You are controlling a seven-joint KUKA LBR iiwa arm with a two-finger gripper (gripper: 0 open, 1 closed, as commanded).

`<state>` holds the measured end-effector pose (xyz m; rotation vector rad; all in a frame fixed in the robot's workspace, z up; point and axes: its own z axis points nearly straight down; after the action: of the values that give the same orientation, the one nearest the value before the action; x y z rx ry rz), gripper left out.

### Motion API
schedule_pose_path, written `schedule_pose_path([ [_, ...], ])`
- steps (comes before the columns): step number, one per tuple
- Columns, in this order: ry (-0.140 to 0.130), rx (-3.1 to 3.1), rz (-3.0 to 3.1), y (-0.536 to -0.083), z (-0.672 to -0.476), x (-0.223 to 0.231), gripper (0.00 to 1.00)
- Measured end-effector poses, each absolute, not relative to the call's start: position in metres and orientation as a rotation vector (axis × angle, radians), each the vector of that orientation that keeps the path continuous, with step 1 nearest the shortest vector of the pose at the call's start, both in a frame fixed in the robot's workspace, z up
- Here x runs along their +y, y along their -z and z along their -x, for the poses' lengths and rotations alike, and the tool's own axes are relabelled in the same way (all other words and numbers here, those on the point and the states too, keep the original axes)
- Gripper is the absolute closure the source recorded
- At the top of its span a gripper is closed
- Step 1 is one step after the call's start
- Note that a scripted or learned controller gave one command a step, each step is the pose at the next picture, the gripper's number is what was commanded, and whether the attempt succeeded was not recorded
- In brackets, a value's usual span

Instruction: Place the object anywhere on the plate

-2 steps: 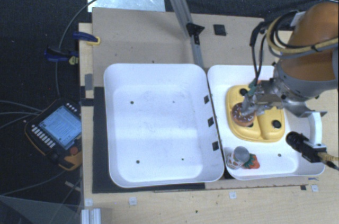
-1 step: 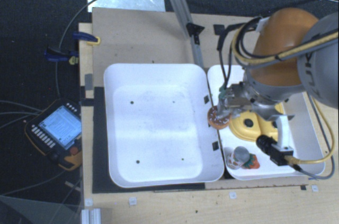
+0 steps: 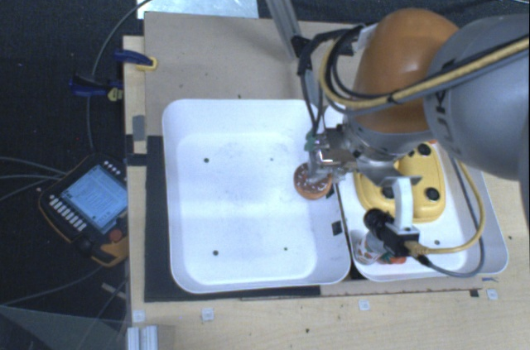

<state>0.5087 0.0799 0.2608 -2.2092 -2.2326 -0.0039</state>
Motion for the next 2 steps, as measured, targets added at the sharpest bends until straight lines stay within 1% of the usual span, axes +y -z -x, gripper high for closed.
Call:
schedule_pose_path([
  [1, 0.002, -2.232, 2.208, -0.237, -0.518, 0.138, 1.0],
  [2, 0.0, -2.23, 2.209, -0.214, -0.518, 0.188, 1.0],
])
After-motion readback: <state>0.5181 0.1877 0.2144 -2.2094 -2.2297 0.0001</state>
